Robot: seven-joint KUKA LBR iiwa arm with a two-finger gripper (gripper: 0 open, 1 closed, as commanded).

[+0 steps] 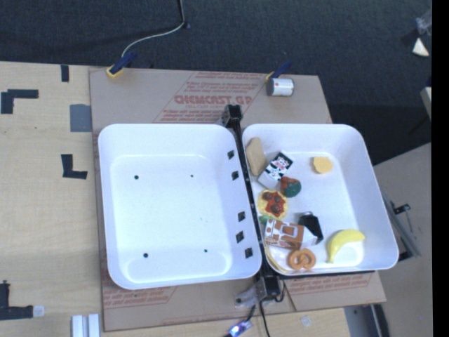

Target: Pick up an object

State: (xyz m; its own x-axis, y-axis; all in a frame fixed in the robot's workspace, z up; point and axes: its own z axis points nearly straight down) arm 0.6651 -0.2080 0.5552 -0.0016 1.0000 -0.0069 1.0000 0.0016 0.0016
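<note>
The banana point(345, 243) lay apart from the clutter in the right bin point(365, 188), seemingly light, stiff plastic best pinched across its middle; the pincer's state could not be told.

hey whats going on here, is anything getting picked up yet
Nothing is being handled at this moment. Two white bins sit side by side on the bench. The right bin holds a cluster of small toy items along its left and lower parts: a banana, a pretzel, a small pizza, a black and white box and an orange round piece. All of them lie loose in the bin, so the pick has not started.
</note>
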